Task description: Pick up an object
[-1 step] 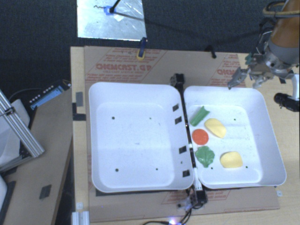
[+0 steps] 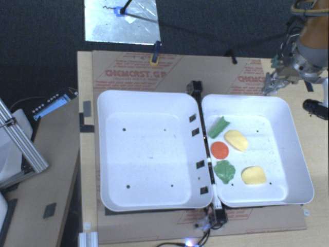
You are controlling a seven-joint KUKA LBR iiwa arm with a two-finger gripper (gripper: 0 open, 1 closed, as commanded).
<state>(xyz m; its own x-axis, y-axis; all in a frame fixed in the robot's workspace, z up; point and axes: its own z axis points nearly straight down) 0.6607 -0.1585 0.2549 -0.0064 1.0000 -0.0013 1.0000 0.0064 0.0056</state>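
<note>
The right bin holds several small items: a green strip-shaped piece, a yellow oval, a red disc, a green leafy piece and a yellow lump. My gripper hangs above the bench just behind the right bin's far rim, up and to the right of all the items. Nothing shows between its fingers. The arm's orange band is at the upper right.
The left bin lies beside the right one, joined by a black hinge strip. Cardboard lies under both bins. A shiny metal sheet sits at the back left, and a metal rail at the far left.
</note>
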